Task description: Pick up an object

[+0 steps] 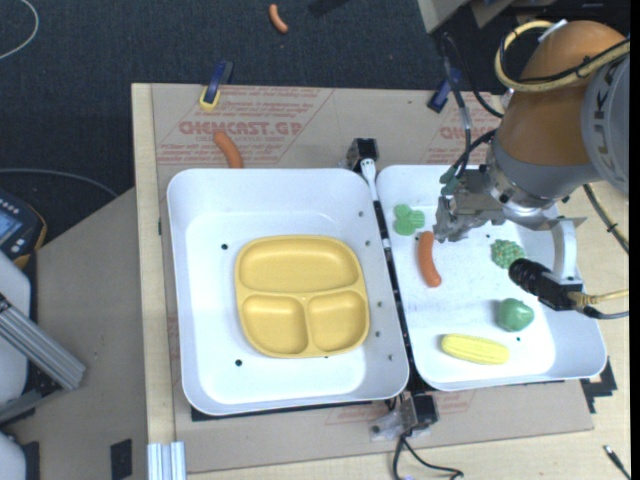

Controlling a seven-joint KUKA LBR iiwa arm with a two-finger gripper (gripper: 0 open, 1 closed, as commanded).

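The right bin [560, 363] holds a small orange sausage [429, 259], a light green piece [407, 218], a dark green broccoli [506, 253], a green pepper [515, 314] and a yellow corn cob [474, 348]. My gripper [448, 226] hangs over the bin's upper left part, just right of the sausage's top end and beside the light green piece. Nothing is visible between its tips.
The left bin [200, 298] holds a yellow three-compartment plate [300, 294]. An orange sausage [229, 149] and a blue-yellow clamp [213, 86] lie on the cardboard behind it. Black clips [362, 152] sit between the bins. Cables trail at the right.
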